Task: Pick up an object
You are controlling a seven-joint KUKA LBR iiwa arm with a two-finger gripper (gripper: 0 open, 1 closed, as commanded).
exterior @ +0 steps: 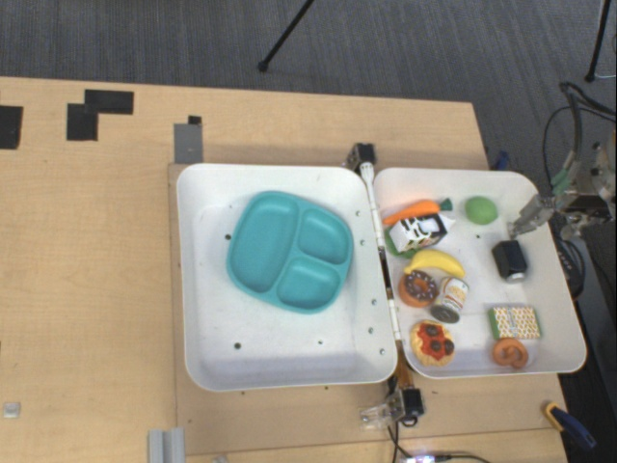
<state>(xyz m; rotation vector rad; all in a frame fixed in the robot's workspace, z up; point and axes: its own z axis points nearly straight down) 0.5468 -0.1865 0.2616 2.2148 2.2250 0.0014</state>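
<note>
The right bin (554,268) holds several small toy foods. An orange carrot (413,210) lies against a black-and-white item (422,228), with a yellow banana (436,261) just below. A green ball (481,209) sits near the far wall. A chocolate donut (419,286), a small can (449,299) and a round tart (433,343) line the bin's left side. A green speckled box (513,322) and an orange pastry (510,353) are at the front right. A black cylinder (509,258) lies by the right wall. My gripper (529,218) reaches in over the right rim, just above the black cylinder.
The left bin (202,336) bears a teal divided plate (289,249). A divider with a black clamp (362,154) separates the bins. Cables and arm hardware (583,196) crowd the right edge. Bare wooden bench (87,287) extends to the left.
</note>
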